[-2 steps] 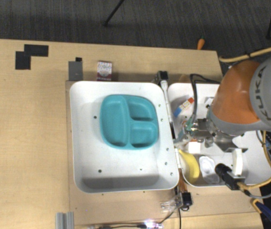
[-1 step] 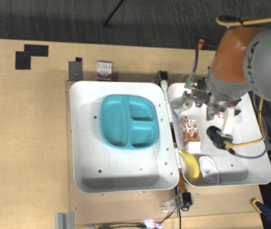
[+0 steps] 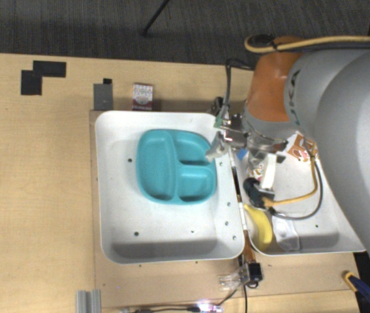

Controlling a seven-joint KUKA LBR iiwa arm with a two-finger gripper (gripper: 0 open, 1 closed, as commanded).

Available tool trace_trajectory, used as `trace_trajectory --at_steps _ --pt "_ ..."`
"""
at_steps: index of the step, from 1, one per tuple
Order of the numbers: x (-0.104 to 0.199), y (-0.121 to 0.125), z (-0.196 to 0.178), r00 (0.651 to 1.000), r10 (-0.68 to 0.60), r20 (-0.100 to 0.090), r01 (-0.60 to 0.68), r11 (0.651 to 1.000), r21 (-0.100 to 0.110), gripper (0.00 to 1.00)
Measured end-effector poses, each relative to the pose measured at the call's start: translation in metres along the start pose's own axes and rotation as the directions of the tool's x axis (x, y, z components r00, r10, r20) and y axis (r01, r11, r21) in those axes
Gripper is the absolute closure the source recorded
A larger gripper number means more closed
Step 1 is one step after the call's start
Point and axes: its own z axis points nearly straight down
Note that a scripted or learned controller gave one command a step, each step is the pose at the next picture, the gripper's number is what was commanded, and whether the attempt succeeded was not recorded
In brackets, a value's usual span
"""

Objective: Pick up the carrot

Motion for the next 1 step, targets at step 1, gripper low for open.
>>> trace_trajectory --at_steps 1 --pt "-0.0009 0.0027 -0.0141 1.0 -0.009 -0.001 0.009 1.0 -0.007 1.0"
